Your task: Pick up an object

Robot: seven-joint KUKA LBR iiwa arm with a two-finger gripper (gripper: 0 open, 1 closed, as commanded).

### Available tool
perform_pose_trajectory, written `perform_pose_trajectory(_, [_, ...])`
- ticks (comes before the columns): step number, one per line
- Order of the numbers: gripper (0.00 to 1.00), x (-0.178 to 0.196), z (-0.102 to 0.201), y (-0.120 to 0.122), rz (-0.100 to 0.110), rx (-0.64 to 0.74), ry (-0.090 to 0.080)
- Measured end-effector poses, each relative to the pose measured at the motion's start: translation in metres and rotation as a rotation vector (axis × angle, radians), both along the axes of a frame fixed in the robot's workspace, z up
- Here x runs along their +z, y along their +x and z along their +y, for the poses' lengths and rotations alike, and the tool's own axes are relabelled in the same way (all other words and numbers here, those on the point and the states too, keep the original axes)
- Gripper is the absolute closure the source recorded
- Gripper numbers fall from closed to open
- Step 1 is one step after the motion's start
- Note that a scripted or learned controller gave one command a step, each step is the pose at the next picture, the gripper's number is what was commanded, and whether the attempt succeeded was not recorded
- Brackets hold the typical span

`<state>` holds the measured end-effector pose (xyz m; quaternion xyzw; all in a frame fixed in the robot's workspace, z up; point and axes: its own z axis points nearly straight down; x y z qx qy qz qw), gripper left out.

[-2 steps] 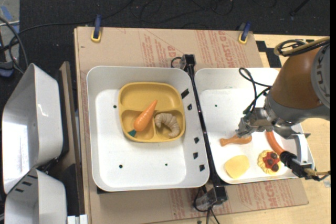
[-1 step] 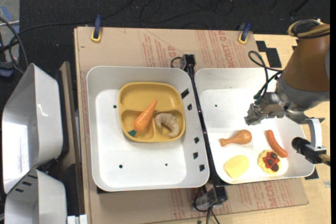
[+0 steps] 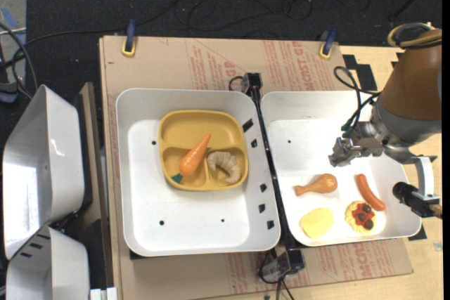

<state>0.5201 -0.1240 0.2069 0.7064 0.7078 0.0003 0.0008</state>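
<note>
The end effector (image 3: 344,151) hovered at two o'clock over the right bin (image 3: 309,109); its opening could not be told. A drumstick (image 3: 318,185) lay just below it at six o'clock, untouched, beside a sausage (image 3: 370,192)

The grey KUKA arm (image 3: 406,121) has smooth, rounded metal casing, and above its wrist sits a broad, glossy orange-brown band (image 3: 416,84) shaped like a dome. Black cables (image 3: 357,91) loop along its side, and a pale yellowish cable arcs over the top of the band. At its end is a small dark-grey metal pincer (image 3: 346,151), a blocky cluster of machined parts with silvery edges and short dark fingers.
</note>
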Motion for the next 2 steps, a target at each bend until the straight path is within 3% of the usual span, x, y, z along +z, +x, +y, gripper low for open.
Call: perform_pose_trajectory(2, [1.0, 0.017, 0.091, 0.012, 0.001, 0.006, 0.002])
